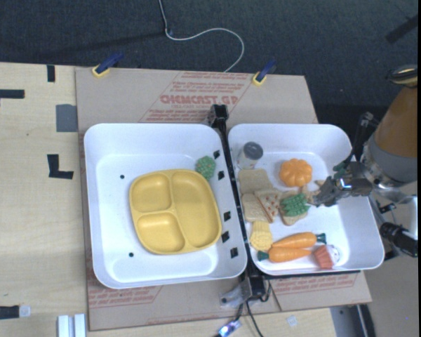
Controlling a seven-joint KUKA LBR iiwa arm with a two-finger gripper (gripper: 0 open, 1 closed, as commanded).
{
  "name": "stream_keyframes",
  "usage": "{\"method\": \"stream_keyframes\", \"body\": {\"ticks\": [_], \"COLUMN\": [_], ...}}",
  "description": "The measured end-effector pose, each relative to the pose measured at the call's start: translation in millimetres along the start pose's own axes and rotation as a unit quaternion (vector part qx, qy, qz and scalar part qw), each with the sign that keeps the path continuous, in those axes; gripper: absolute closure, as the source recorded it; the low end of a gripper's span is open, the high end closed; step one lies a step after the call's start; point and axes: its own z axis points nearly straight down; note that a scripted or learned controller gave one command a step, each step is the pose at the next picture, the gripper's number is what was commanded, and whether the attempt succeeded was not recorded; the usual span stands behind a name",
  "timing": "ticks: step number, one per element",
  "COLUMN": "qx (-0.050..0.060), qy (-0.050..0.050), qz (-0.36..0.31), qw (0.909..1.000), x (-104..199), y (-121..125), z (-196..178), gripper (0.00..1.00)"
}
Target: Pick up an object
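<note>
- bench top is a pale wood-look surface [28, 223] with a few black tape marks on it, and a brown cardboard sheet [196, 97] with red print lies under both bins; dark carpet [70, 20] runs behind it, with a thin white cable [210, 37] looping across the carpet
- two clips hold the cardboard's back edge: one yellow-and-blue clip [107, 64] back left, another clip [264, 71] straight behind the divider between the bins
- two white bins: left bin [102, 153] and right bin [337, 142], touching along a black hinge strip
- one yellow divided plate [174, 210], three compartments, sits in the middle of the left bin; everything below is placed relative to it
- one small green broccoli piece [206, 165] just off the plate's back right corner, same bin
- right of the plate, over the divider: one grey round lid-like thing [252, 150], two or so tan bread slices [254, 194], one corn cob [261, 236]
- further right: one orange pumpkin [295, 172], one leafy green piece [295, 203], one carrot [292, 247], one small red-and-white item [324, 257]
- gripper [328, 192] is farthest right of the plate, low in the right bin, its tip next to the leafy piece; can't tell how far the pincer is spread or if it's got anything
</note>
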Motion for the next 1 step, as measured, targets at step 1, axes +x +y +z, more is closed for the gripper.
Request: {"method": "stream_keyframes", "body": {"ticks": [1], "qx": [0.0], "qy": [0.0], "qz": [-0.002], "qw": [1.0], "x": [33.0], "y": [32.5], "z": [-4.3], "gripper": [1.0]}}
